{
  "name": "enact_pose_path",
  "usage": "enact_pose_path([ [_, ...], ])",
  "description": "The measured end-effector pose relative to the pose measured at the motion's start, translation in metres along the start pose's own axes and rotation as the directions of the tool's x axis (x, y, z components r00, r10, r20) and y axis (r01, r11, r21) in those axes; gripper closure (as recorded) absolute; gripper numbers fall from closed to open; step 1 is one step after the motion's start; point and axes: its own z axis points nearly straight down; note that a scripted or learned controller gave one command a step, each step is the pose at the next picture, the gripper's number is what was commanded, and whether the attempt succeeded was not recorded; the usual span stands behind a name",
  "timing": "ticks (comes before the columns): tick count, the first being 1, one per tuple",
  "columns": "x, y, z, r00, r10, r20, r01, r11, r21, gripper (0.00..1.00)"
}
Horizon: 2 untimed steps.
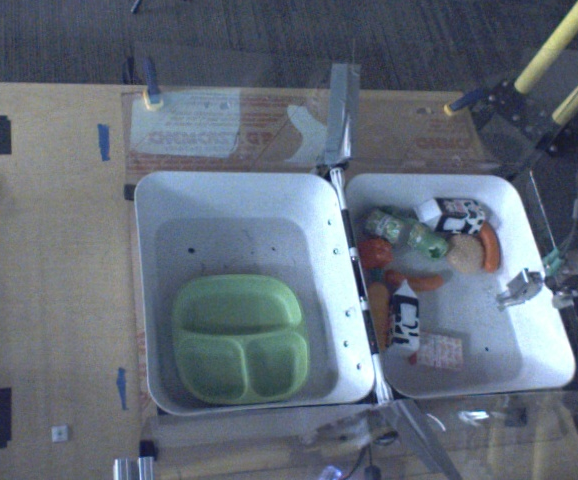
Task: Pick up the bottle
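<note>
Two shallow white bins sit side by side on the wooden desk (49, 298). The left bin (159, 203) holds a green divided plate (241, 340) with three compartments, lying flat toward the near side of the bin floor.

The right bin (544, 358) carries a cluster of small things gathered in its far-left part. The bottle (407, 232), clear green plastic with a pale label, lies on its side near the bin's far-left corner, pointing at a slant toward the middle of the bin. Just beyond its right end sits a black-and-white cow-patterned toy (454, 214). Beside that lie a round tan bun (465, 255) and an orange curved piece (490, 248) at its right edge. Below the bottle, a red tomato-like piece (375, 253) rests against the bin's left wall, with an orange carrot-like piece (378, 313) under it along the same wall. A black-and-white carton (404, 322) lies flat next to that, and a small pink-patterned packet (440, 350) sits just to its right on the bin floor.

The gripper (521, 288) hangs at the right side of the right bin, well apart from the bottle, with the bun and orange piece between them. Whether the jaws are spread or pressed together I cannot tell; nothing shows between them.
</note>
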Motion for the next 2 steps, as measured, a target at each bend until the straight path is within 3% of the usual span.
enact_pose_path([
  [1,0.062,0.0,0.085,0.999,0.036,0.0,-0.036,0.999,-0.001,0.0],
  [2,0.031,0.08,0.108,1.0,-0.03,0.003,0.03,1.0,-0.006,0.0],
])
